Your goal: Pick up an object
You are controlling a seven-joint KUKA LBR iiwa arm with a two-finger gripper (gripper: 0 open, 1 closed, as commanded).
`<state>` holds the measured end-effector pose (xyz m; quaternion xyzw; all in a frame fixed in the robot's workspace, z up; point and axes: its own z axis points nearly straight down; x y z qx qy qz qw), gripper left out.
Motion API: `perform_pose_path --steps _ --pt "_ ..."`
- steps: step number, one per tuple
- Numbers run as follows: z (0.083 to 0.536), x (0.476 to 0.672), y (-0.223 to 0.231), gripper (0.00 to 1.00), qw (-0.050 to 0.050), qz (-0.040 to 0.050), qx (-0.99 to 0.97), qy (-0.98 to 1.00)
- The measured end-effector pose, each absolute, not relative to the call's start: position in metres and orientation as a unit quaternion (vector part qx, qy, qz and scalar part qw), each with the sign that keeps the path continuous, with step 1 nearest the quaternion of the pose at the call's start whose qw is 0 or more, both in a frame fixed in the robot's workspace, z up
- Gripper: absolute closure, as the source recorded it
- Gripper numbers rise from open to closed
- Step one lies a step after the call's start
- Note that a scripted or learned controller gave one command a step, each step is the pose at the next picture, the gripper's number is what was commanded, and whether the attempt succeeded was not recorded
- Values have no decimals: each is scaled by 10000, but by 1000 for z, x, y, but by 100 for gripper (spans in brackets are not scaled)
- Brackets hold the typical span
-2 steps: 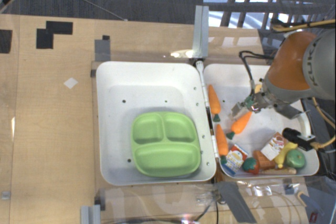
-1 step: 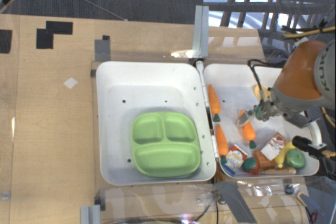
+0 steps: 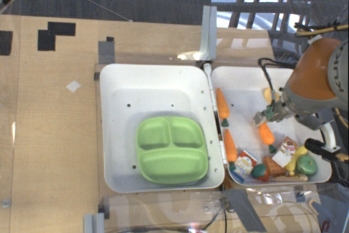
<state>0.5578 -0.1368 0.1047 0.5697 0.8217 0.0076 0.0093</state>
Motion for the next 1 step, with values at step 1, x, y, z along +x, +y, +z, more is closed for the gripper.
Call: perform_pose_path --steps 1 --pt "196 564 -88 100 34 21 5615 8274"
